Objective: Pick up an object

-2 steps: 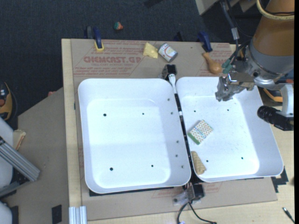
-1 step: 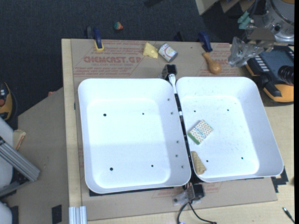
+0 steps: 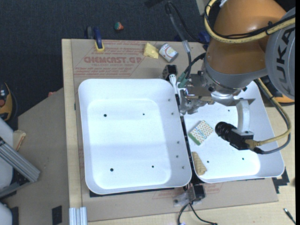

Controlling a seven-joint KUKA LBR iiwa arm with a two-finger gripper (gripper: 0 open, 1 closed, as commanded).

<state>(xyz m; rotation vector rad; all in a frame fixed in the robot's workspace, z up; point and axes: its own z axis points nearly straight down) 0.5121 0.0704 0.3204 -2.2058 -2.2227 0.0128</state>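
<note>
The patterned packet (image 3: 201,132) lies just below the claw (image 3: 189,104); its grip can't be told.

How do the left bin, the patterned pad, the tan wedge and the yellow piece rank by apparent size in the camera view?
1. left bin
2. patterned pad
3. tan wedge and yellow piece: they look about alike, so I do not rank them.

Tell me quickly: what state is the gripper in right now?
Gripper: cannot be told; it sits low over the right bin's left edge, under the arm's orange band.
</note>
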